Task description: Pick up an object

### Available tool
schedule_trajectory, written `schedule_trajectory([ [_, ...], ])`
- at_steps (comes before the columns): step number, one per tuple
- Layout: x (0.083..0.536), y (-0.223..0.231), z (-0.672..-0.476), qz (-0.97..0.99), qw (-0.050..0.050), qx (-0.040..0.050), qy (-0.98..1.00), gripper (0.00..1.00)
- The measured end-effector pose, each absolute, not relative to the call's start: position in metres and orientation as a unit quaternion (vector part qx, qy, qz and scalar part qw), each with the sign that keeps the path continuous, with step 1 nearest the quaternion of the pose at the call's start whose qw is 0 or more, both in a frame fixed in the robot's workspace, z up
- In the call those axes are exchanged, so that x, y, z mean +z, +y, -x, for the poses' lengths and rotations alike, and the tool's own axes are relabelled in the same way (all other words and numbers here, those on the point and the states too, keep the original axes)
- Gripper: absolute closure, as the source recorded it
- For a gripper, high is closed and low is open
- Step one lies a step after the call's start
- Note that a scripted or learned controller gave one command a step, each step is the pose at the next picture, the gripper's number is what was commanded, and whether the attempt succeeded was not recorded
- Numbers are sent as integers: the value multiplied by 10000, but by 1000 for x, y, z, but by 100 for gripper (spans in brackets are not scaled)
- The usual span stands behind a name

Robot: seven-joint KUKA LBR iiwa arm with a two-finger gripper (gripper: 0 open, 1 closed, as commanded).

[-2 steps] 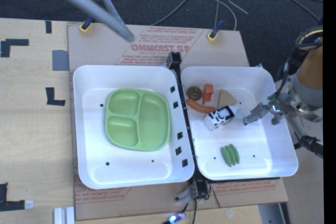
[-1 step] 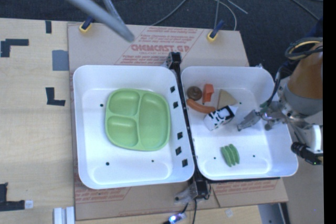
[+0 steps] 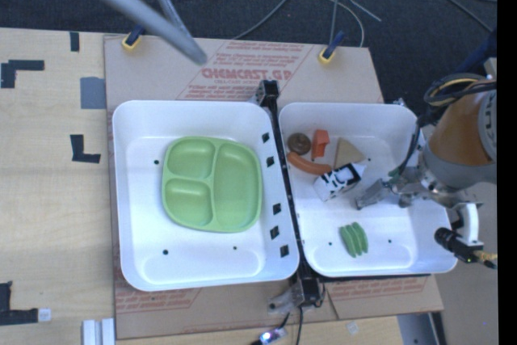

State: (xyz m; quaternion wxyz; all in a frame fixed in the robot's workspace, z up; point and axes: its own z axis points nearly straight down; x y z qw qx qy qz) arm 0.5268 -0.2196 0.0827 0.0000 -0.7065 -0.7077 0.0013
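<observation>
A pale green divided plate (image 3: 213,183) lay in the white left bin (image 3: 129,174); the right bin (image 3: 396,121) held a ridged green piece (image 3: 354,239), an orange block (image 3: 321,143) and a black-and-white object (image 3: 338,180).

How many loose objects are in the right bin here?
6: brown round piece, orange block, tan wedge, sausage, black-and-white toy, green ridged piece. The arm may hide more.

The grey arm (image 3: 464,137) is seen at the right side of the view, its orange band turned toward the camera. From the wrist, the gripper (image 3: 367,198) is extended leftward and held low. Nothing is seen between its tips.
</observation>
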Motion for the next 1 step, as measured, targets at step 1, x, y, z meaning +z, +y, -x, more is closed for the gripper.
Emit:
schedule_trajectory([
  [1, 95, -220, -528, 7066, -18, 10, -7076, 100],
])
